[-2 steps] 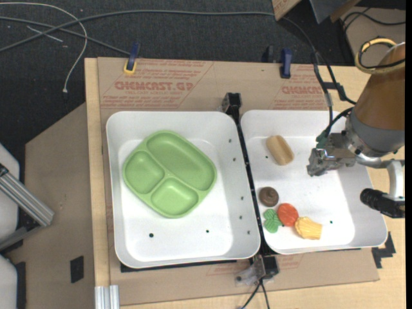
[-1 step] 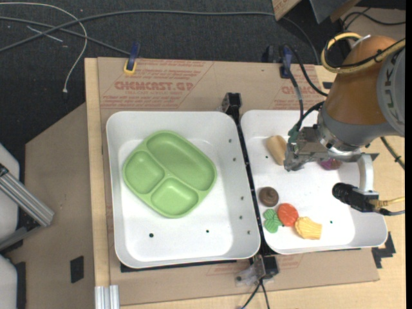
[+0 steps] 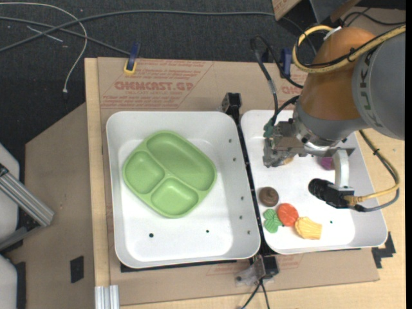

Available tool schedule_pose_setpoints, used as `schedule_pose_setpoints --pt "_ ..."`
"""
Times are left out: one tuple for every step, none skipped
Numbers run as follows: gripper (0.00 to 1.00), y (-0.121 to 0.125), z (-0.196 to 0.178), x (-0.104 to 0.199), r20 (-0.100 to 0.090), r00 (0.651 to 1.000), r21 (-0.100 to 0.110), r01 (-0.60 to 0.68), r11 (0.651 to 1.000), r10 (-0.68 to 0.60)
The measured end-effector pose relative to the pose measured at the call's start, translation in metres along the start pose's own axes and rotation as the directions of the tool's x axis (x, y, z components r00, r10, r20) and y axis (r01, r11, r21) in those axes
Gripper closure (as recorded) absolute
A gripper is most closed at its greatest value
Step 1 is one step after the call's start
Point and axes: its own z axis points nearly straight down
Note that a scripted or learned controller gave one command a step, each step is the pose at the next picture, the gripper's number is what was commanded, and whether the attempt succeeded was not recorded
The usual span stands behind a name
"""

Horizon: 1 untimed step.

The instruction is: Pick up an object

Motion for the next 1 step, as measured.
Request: schedule_pose_setpoints --pt "1.00 -0.0102 0.0044 0.0556 -0.001 1.000 0.005 0.001 1.000 -0.001"
